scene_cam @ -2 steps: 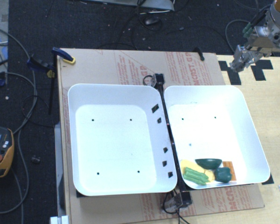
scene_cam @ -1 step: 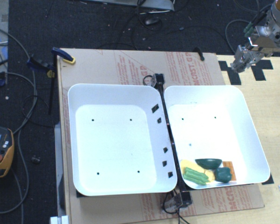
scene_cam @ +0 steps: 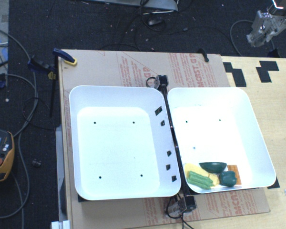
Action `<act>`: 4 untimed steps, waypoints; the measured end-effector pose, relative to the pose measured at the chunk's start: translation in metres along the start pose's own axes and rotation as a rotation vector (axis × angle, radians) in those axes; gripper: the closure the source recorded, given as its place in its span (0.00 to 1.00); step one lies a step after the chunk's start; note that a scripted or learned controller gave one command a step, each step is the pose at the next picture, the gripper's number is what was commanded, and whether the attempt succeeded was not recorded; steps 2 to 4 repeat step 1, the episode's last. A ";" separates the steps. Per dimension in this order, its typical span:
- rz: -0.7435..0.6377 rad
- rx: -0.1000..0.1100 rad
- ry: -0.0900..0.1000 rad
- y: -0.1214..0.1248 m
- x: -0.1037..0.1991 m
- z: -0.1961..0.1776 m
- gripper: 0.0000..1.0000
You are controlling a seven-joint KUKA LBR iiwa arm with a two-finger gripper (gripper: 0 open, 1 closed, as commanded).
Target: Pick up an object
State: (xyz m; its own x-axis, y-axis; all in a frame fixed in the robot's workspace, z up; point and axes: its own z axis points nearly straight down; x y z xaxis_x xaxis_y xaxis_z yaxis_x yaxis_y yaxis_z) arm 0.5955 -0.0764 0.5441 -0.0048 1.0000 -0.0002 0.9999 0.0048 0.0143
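Clamp (scene_cam: 65, 57) well left of and beyond right bin (scene_cam: 257, 128), at the corner of cardboard sheet (scene_cam: 133, 63). Left bin (scene_cam: 72, 128) touching right bin's left wall, broad open floor to its raised rim. Crowded along right bin's near edge: yellow piece (scene_cam: 192, 169), ridged green piece (scene_cam: 199, 179) overlapping it, dark green bowl shape (scene_cam: 213, 166), teal lump (scene_cam: 227, 178), orange block (scene_cam: 234, 169) partly hidden behind the lump. Ample room over the rest of right bin's floor. Gripper (scene_cam: 265, 26) beyond right bin's far right corner, well apart, blurred; spread or closed, cannot tell.

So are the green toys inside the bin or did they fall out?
Inside. The green toys lie in a pile at the near corner of the right bin, within its white rim.
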 end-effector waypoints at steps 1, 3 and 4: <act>0.009 0.012 0.000 -0.084 -0.041 0.003 1.00; 0.009 0.012 0.000 -0.084 -0.041 0.003 1.00; 0.009 0.012 0.000 -0.084 -0.041 0.003 1.00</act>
